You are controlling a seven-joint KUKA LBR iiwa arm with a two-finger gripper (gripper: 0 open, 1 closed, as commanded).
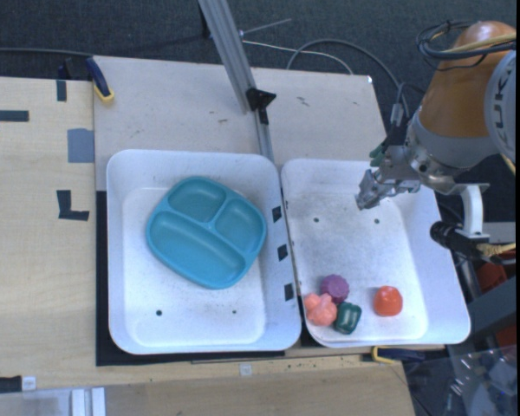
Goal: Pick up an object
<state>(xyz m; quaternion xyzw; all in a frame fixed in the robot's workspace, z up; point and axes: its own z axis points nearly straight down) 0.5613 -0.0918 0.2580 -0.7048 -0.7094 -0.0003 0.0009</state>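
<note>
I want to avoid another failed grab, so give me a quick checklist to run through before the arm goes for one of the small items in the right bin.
1. Targets present: purple piece, orange-pink piece, green piece and red-orange piece lie in the right bin: ok.
2. Gripper over a target: at the bin's far end, away from them: not ok.
3. Easy single pick: red-orange piece stands apart: ok.
4. Purple, orange-pink and green pieces clustered: not ok.
5. Finger opening: cannot tell.

Even overhead light, soft shadows, slight blur.
</note>
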